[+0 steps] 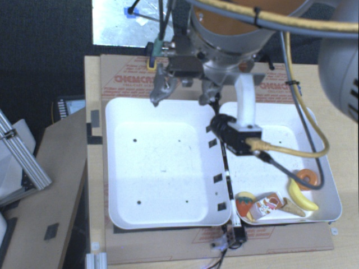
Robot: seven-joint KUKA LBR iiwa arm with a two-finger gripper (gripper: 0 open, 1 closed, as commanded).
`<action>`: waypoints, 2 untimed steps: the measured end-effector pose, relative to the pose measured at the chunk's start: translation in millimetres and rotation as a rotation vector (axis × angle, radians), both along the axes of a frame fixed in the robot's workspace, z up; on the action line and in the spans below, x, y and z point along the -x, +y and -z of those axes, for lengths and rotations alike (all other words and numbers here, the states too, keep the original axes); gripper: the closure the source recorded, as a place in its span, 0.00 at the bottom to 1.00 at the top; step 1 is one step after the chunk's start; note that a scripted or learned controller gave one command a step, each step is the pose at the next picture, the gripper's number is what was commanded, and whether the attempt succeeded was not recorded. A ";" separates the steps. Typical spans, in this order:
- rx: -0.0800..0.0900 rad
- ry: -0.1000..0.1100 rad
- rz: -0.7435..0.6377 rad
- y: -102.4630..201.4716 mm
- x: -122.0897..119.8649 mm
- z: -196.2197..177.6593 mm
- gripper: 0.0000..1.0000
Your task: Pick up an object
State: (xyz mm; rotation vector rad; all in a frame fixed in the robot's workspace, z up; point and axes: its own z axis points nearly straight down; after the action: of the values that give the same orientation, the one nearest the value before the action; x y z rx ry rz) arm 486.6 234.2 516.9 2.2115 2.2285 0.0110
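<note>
The gripper hangs over the far edge of the left bin, its two fingers spread apart with nothing between them. The objects it could take all lie in the near corner of the right bin, well apart from the fingers. There a banana rests against the bin's near right wall, with an orange ring just beyond it toward the far side. Along the near edge sit a small red and white packet, an orange-red rounded piece beside it at the bins' shared wall, and a tan cone-shaped piece touching the banana's end.

These look like light toy food, probably stiff plastic and somewhat slick. The banana seems the easiest target: pinching across its narrow middle would give the fingers two opposing sides. The flat packet lies too low, and the ring would likely slip unless taken across its rim.
</note>
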 end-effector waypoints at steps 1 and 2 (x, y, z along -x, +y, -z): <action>0.001 0.002 -0.001 0.2 -0.2 -8.4 1.00; 0.010 0.021 0.008 -12.4 1.8 214.0 1.00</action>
State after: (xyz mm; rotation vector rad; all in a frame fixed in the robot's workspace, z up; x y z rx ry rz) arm 484.8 221.9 303.0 2.2258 2.2244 -0.0235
